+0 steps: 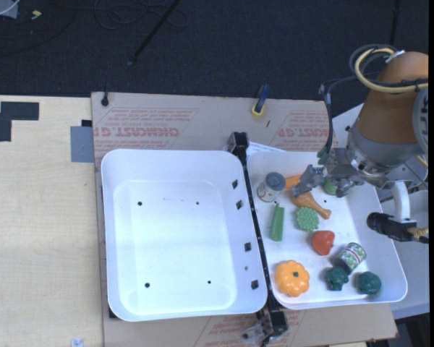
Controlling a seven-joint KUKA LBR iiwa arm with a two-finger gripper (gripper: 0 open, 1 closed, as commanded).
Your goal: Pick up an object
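My gripper [322,179] hangs low over the back part of the right bin [390,295], under the grey wrist and its orange band. Directly below and beside it lie an orange-tan drumstick-shaped toy [312,203] and a small orange piece [294,181]. A bit of green [332,188] shows at the gripper's right side; I cannot tell what it is or whether it is held. To the gripper's left stands a grey round can [275,181], and a green bumpy ball [307,219] lies just in front.
The right bin also holds a green stick [277,223], a red tomato [322,242], an orange pumpkin [292,278], a labelled small can [352,255] and two dark green broccoli pieces [337,277] [368,283]. The left bin [112,194] adjoins along a black-clipped divider.
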